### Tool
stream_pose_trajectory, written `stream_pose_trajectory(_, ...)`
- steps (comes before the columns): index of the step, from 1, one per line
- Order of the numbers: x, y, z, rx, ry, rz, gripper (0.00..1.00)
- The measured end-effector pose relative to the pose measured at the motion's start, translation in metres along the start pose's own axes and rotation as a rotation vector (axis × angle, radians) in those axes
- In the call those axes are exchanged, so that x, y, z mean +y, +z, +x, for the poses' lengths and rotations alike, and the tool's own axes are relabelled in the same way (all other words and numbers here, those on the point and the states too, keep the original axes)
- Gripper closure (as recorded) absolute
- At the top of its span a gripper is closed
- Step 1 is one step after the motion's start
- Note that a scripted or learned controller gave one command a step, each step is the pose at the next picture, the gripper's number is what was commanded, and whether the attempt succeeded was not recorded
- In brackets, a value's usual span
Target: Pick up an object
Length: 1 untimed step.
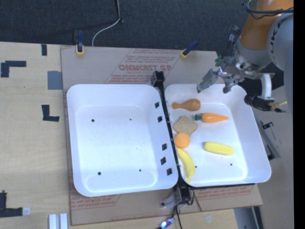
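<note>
The hand (218, 81) is seen above the far rim of the right bin (252, 128), approx. over its far edge, w/ its two fingers spread apart and nothing between them. It hangs off the grey arm w/ the orange band (267, 6), which comes in from the right.

Six toy foods are seen in the right bin. A chicken drumstick (187, 105) lies nearest the hand, toward the bin's far-left part, well clear of the fingers. A carrot (212, 118) lies just beside it, nearer the bin's middle, green end pointing left. A tan slice of bread (185, 125) is set against the left wall, w/ an orange (182, 140) touching its near edge. A banana (187, 164) is laid along the left wall toward the near-left corner. A corn cob (219, 148) rests apart from the others, in the near-right part.

The left bin (76, 128) sits edge to edge w/ the right one on the table (28, 142).
</note>
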<state>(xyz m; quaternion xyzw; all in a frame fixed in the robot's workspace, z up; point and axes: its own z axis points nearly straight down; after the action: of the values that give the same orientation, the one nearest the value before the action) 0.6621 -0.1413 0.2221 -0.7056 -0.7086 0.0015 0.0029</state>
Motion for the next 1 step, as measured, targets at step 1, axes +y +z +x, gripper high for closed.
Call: stream_pose_trajectory(1, 0.0073, -0.0307, 0.0478, -0.001, -0.002, -0.009, 0.00)
